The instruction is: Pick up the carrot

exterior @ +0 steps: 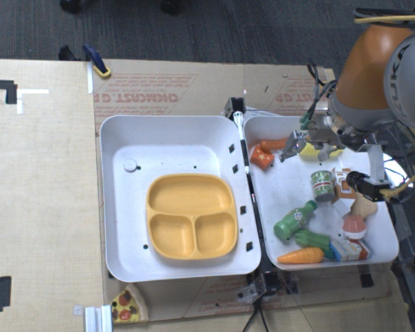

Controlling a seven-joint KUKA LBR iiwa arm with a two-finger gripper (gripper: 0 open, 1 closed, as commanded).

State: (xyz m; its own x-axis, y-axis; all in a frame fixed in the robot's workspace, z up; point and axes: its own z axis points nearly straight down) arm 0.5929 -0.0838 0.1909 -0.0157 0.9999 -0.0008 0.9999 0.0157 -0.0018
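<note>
2 white bins sit side by side on the surface. In the right bin [277, 138], the carrot [301, 256] lies along the front edge, just beside a green bottle [295, 219] and a small carton [349, 250]. The tool [306, 144] hovers near the back edge, over a partly hidden yellow item [311, 151]; whether it is open or closed, I cannot tell. The left bin [117, 185] holds a yellow divided tray [191, 215].

From my remote feed the arm [387, 61] is a chunky grey thing with a big rounded orange band above the wrist, part of a dark letter printed on the grey shell. Thin cables, one green, trail down by the wrist. The gripper [311, 142] is bare silvery metal, blocky, with dark bits.
</note>
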